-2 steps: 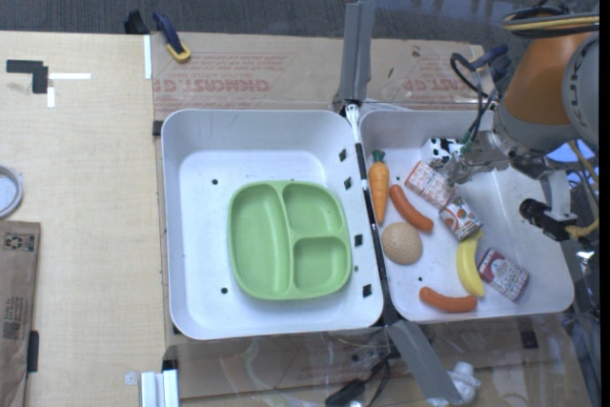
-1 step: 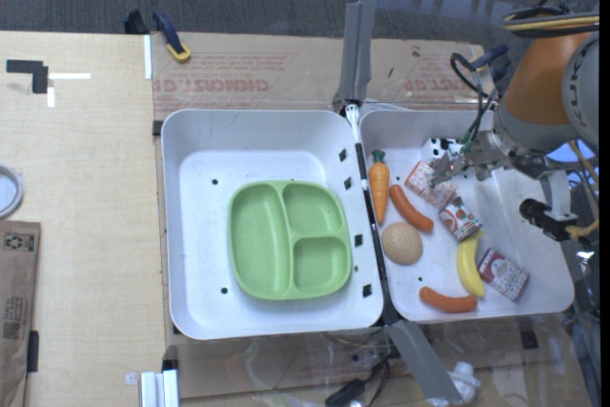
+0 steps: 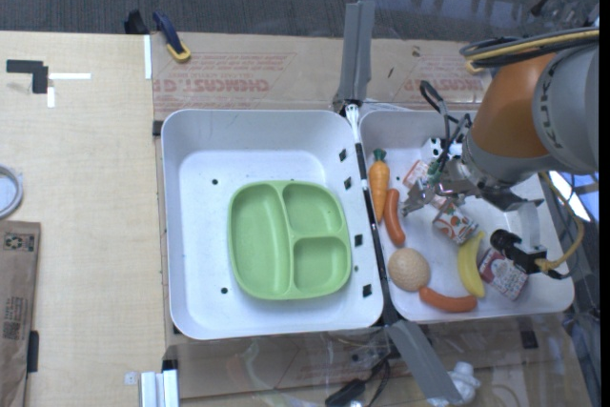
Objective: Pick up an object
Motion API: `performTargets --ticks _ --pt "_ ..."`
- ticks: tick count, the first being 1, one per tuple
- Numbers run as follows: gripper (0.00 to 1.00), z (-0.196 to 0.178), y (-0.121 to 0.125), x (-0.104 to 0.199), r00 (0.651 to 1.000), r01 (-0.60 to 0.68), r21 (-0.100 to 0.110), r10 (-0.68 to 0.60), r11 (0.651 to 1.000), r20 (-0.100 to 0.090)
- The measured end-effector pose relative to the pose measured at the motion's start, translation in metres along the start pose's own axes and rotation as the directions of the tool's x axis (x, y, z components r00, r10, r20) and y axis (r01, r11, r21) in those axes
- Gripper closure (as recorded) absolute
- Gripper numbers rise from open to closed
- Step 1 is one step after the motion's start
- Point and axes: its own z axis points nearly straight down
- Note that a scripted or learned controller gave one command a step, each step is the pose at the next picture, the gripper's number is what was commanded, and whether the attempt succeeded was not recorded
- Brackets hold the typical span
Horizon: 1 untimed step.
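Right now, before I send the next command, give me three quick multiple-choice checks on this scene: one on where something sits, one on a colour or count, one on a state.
1. Where is the green divided plate?
A. In the left bin
B. In the right bin
C. On the bench outside the bins

2. How many compartments does that plate have?
A. Two
B. Three
C. Five

3. How does the banana lie?
A. Standing on end against the wall
B. Flat on the floor of the right bin, apart from the gripper
C. On the green plate

Answers:
1. A, the plate lies on the floor of the left bin, alone there.
2. B, one long section and two smaller ones show.
3. B, it lies flat in the right bin beside the egg and a sausage, while the gripper hangs farther up the bin near the carrot.
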Motion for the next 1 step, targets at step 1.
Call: performTargets --ticks 1 --pt "1.0 -0.0093 -0.0002 -0.0017 1.0 -0.005 -0.001 0.005 1.0 0.001"
